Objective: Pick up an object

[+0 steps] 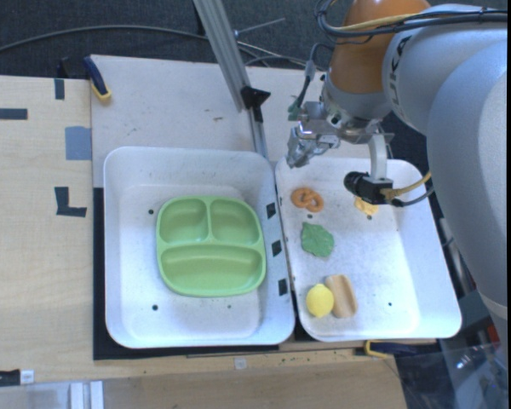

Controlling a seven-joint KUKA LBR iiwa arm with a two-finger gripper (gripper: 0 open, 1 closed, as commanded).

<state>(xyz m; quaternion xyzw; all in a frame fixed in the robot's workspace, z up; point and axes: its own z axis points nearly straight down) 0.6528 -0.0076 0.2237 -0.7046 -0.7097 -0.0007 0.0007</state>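
Observation:
In the right bin (409, 262) lie a brown pretzel (307, 199), a green leafy piece (317, 240), a yellow lemon (320, 301) and a tan hot-dog bun (343, 296) touching the lemon. My gripper (301, 153) hangs over the bin's far-left corner, just above and behind the pretzel. Nothing shows between its metal fingers. The grey arm with its orange band (366, 32) reaches in from the upper right.
The left bin (128, 228) holds a green divided plate (210, 245). A slanted metal rod (226, 49) ends at the wall between the bins. A black-and-yellow fitting (366, 187) with cable hangs over the right bin's far side. A blue-yellow clamp (97, 78) lies at the bench's back left.

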